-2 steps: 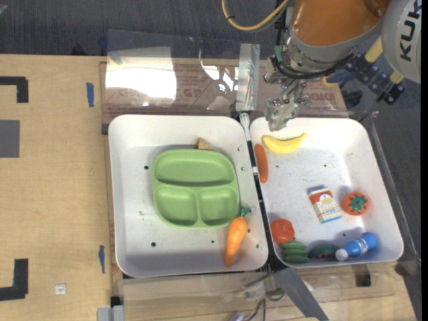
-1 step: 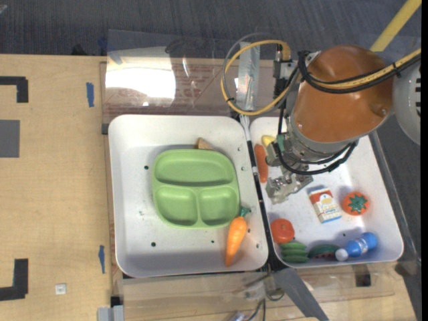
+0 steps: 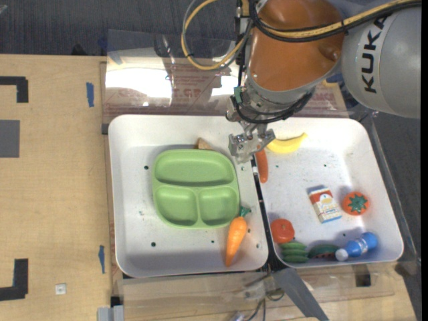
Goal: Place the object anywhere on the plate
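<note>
The green three-compartment plate (image 3: 195,187) lies in the left bin (image 3: 127,179) with nothing on it. My gripper (image 3: 249,144) hangs over the divider between the two bins, just past the plate's far right corner. A slim red pepper-like object (image 3: 263,167) sits directly below and slightly right of it, at the left edge of the right bin (image 3: 374,172). I cannot make out whether the gripper touches it. A yellow banana (image 3: 288,143) lies just right of the gripper.
An orange carrot (image 3: 234,238) rests in the left bin near the plate's front right corner, and a small brown item (image 3: 203,143) peeks out behind the plate. The right bin holds a small carton (image 3: 324,204), a red-orange fruit (image 3: 356,203), a tomato (image 3: 282,230), green vegetables (image 3: 294,251) and a blue bottle (image 3: 356,246).
</note>
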You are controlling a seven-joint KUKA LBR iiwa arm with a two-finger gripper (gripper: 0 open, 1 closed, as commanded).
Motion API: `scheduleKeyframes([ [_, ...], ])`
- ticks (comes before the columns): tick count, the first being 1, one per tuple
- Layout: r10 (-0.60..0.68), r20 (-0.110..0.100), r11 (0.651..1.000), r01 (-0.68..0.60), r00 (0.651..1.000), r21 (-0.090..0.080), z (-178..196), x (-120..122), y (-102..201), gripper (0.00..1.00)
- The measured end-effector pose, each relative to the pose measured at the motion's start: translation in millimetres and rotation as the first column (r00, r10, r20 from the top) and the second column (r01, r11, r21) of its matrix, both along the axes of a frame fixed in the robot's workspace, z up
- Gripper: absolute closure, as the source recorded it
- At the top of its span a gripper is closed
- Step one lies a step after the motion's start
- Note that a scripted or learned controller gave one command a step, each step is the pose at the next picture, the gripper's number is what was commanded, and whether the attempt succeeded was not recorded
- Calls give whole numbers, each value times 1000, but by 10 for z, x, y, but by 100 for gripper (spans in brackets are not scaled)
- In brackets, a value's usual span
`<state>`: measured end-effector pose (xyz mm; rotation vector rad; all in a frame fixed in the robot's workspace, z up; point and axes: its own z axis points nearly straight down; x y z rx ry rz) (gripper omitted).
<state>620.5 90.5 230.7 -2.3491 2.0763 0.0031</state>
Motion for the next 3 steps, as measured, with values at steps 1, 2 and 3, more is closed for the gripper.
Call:
scheduleKeyframes([
  [1, -1, 4, 1000, 1, 1000, 0, 278, 468, 300, 100],
  [2, 185, -4, 983, -185, 983, -3, -280, 103, -387, 100],
  [3, 182, 7, 983, -182, 983, 0, 311, 465, 422, 100],
])
